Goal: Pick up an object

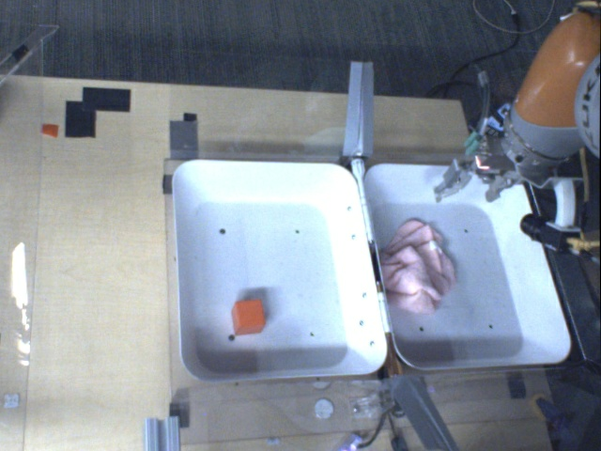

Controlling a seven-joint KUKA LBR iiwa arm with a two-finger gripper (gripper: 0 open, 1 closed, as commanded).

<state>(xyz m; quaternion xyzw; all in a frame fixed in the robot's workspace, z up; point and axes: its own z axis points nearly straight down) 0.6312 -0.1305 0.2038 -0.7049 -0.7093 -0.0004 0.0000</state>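
**A:** Where is the gripper [474,186] at this moment?

**B:** Up at the far edge of the right bin [540,271], near its back right corner. The arm [563,83] comes in from the right side, the orange band bulking large above the wrist, and the fingers point down and leftward over the bin's rim.

**A:** How far apart are the fingers?

**B:** Spread. One fingertip [443,190] reaches out to the left, the other sits nearer the wrist, and bare white bin floor shows in the gap between them. Nothing is pinched there, and I see nothing touching either finger.

**A:** And what is there to pick up?

**B:** Two things. In the right bin lies a pink crumpled cloth [418,263], bunched into a soft heap near the bin's left wall, about midway from front to back. It lies below and a little left of the gripper, clearly apart from it. In the left bin [272,181] an orange block [249,317] rests on the floor toward the near left corner, well apart from the arm.

**A:** Is the gripper touching the bin?

**B:** I cannot tell whether the fingertips meet the rim or hang above it; from this slanted view they overlap the back edge.

**A:** Anything else on the bench [94,280]?

**B:** A grey divider bar [358,111] stands between the bins at the back, black patches [92,109] lie at the bench's far left with a small orange square [50,131] beside them, and cables [498,12] trail across the dark floor behind the arm.
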